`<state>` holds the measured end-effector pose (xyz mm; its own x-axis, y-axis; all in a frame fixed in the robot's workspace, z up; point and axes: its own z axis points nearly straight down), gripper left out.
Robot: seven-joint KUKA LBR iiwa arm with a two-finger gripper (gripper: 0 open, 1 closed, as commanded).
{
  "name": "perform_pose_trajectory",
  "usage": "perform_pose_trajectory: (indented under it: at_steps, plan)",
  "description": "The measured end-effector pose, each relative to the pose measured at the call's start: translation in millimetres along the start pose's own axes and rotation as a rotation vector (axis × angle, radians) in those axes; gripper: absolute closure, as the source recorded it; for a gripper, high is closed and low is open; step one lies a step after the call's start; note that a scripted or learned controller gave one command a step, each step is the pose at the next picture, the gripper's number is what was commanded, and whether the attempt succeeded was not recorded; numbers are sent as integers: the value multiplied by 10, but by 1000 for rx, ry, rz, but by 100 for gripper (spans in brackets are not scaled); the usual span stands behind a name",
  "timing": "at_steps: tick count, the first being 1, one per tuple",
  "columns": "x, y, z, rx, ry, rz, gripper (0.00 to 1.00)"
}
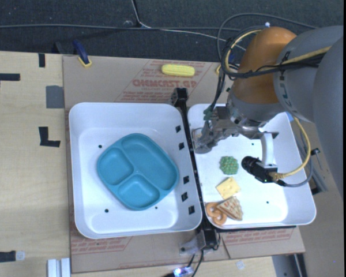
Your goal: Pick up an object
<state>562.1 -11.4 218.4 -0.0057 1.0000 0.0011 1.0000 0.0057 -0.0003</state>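
Green knobbly broccoli-like toy (229, 165) lying mid right white bin (272, 203) just beside yellow foam wedge (228, 187), grey gripper (203, 140) low against that bin's left wall, opening impossible to tell, nothing visibly held: risks closing on air or scraping wall.
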Motion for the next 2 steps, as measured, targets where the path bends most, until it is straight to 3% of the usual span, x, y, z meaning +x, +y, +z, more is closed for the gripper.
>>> perform_pose_trajectory:
  at_steps: [2]
  plan:
    - [1018, 188, 147, 2, -1, 0, 100]
